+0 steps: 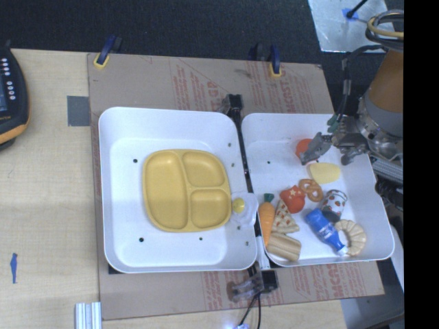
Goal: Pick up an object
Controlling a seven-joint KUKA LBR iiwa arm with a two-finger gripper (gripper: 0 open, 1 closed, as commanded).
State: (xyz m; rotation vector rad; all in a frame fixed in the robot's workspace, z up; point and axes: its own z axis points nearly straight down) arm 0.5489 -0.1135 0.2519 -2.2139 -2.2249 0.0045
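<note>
Altogether two white bins (pixel 110 184), one yellow tray (pixel 186 189), one hand (pixel 328 144).

The cardboard sheet (pixel 199 88) bears red printed lettering (too faint and small to read).

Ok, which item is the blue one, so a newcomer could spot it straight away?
Look in the right bin, among the toy food at its near right corner. The blue bottle lies tilted there, between the croissant and the pizza slice. It is the only blue thing in the pile.
</note>
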